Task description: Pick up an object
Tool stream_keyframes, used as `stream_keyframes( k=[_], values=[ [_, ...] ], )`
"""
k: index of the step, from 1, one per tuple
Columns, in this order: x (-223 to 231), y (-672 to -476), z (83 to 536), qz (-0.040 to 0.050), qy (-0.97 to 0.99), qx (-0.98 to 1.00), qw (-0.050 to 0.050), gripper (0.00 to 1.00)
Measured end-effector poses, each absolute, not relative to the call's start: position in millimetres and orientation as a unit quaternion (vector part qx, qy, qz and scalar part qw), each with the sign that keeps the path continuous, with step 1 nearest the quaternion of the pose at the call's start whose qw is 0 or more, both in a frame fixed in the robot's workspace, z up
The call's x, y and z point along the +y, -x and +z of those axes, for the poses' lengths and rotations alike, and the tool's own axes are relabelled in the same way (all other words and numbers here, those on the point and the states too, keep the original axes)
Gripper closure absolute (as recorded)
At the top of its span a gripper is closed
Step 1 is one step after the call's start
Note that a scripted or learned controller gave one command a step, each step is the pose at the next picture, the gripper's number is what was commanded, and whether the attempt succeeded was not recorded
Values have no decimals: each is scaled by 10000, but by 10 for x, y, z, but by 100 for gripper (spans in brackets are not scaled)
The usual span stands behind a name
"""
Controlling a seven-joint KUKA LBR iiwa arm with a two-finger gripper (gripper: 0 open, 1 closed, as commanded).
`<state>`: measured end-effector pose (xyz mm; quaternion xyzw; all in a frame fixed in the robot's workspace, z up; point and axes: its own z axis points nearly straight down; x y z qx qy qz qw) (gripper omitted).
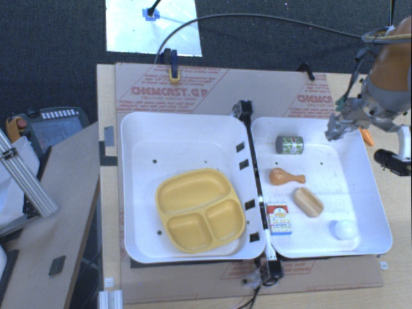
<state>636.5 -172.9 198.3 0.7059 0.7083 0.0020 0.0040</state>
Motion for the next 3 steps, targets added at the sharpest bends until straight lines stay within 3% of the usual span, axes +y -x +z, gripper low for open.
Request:
stream_keyframes(
  k=[1,3],
  values=[
    [-1734,-6384,2535,21,-7054,7088,40,100],
    [-598,-6574,2522,19,-7035,7107,6,100]
  ],
)
